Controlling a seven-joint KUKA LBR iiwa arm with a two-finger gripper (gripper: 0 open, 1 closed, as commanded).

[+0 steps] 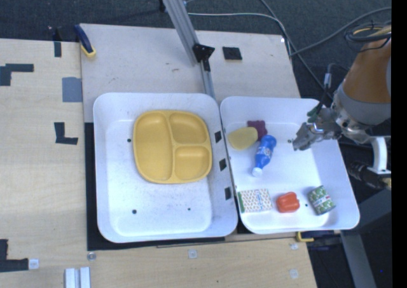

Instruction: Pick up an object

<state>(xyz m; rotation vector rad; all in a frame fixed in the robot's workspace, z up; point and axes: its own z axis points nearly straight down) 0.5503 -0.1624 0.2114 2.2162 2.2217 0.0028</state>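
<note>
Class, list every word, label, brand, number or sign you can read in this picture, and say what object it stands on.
No text can be read.
Blue bottle: its label is blurred.
Green can: printed wrap, too small to read.
Patterned box: red and green speckled print, no letters made out.
Yellow tray, red object, yellow object and purple object: no markings seen.

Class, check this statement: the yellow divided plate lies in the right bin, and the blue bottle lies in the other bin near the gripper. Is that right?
Not quite. In the camera view the yellow divided plate lies in the left bin, not the right. The rest stands: the blue bottle lies in the other bin, near the gripper.
</note>
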